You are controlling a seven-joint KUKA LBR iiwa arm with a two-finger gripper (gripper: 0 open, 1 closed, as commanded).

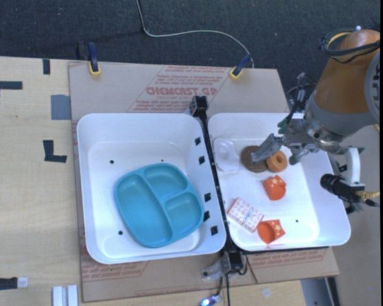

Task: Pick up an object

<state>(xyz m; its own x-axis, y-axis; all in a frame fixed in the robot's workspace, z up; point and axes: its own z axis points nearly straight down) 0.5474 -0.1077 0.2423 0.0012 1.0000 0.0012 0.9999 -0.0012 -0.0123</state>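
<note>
My gripper point(272, 150) hangs over the right bin point(319, 231), its grey fingers pointing down-left above two donuts. A brown donut point(251, 160) lies partly under the fingers, and an orange-tan donut point(278, 162) sits just right of it. Below them lies an orange-red object point(274, 188). Near the bin's front are a pink-and-white patterned packet point(244, 213) and another orange piece point(270, 231). A clear plastic cup point(224, 152) lies at the bin's left side. Nothing shows between the fingers.
The left bin point(92, 171) holds a blue divided tray point(159, 203). A black divider point(207, 171) runs between the bins. The arm's grey body with its orange band point(348, 75) comes in from the right above the bin's far corner.
</note>
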